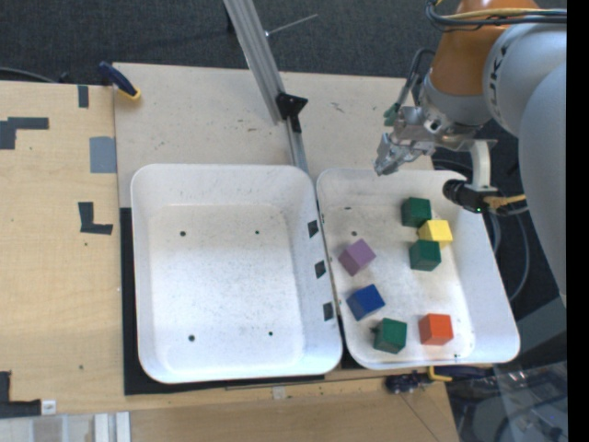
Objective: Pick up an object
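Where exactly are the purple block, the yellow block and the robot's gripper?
purple block (pixel 357 256): camera view, its top face.
yellow block (pixel 436 231): camera view, its top face.
gripper (pixel 386 165): camera view, at its tip, above the right bin's far edge.

Six small cubes, all resting loose in the right bin (pixel 479 274): dark green cube (pixel 416 212) farthest back, yellow cube (pixel 435 232) touching another green cube (pixel 424 255); purple cube (pixel 357 257) tilted near the left wall; blue cube (pixel 365 301) below it; third green cube (pixel 390 335) beside orange cube (pixel 436 329) at the front.

White bins (pixel 221 182); purple (pixel 357 256), blue (pixel 365 301), yellow (pixel 436 231), orange (pixel 436 328) cubes.
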### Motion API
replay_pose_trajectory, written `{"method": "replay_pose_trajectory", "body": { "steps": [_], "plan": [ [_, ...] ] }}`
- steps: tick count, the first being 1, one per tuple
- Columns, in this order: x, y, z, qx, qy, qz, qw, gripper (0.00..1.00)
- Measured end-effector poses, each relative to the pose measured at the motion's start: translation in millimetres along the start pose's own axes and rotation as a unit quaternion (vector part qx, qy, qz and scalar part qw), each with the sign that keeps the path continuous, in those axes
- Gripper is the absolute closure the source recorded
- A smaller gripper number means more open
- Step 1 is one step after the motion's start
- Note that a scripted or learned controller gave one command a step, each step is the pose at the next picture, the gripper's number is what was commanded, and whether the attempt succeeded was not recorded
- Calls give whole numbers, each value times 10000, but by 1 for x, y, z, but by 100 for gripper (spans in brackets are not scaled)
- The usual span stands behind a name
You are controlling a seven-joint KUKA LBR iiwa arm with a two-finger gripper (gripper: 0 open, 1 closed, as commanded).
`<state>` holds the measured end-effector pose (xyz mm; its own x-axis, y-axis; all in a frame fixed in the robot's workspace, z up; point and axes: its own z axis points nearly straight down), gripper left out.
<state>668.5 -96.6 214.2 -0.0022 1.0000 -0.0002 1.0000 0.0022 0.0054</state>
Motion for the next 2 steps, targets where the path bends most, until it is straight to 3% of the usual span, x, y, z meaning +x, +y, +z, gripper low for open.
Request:
{"method": "replay_pose_trajectory", "body": {
  "steps": [1, 2],
  "plan": [
    [3, -5, -46, 5, -1, 3, 10000, 100],
    [40, -27, -44, 40, 3, -6, 10000, 100]
  ]
}}
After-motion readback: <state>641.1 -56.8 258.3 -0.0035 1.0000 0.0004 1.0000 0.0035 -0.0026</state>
